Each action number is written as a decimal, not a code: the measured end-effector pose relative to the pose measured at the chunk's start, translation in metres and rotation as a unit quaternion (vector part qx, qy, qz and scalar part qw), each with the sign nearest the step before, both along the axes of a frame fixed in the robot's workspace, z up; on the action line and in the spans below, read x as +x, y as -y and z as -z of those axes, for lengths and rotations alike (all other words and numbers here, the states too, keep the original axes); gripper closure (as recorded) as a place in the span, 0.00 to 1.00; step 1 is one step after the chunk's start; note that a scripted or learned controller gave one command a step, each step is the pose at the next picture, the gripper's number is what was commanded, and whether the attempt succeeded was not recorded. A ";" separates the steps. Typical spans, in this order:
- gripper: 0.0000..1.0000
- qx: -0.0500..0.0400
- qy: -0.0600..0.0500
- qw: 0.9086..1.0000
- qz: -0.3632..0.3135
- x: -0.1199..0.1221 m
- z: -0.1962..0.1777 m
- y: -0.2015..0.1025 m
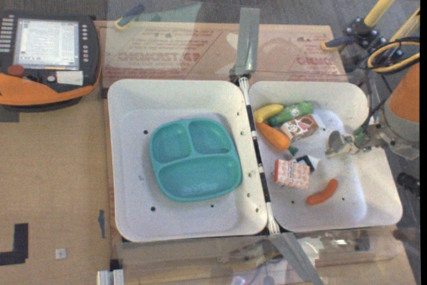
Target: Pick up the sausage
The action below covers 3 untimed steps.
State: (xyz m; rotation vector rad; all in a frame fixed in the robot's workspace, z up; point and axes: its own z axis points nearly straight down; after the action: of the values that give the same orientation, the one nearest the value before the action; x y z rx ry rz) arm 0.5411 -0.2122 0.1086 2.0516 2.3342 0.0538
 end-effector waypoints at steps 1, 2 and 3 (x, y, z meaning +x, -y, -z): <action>0.00 0.001 -0.022 0.996 0.091 -0.060 0.022 -0.036; 1.00 0.001 -0.021 0.996 0.092 -0.059 0.012 -0.035; 0.00 0.001 -0.021 0.996 0.092 -0.060 0.012 -0.035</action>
State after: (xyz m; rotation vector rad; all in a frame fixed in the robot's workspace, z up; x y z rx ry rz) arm 0.4816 -0.1771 0.0964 2.2802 2.1550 0.0093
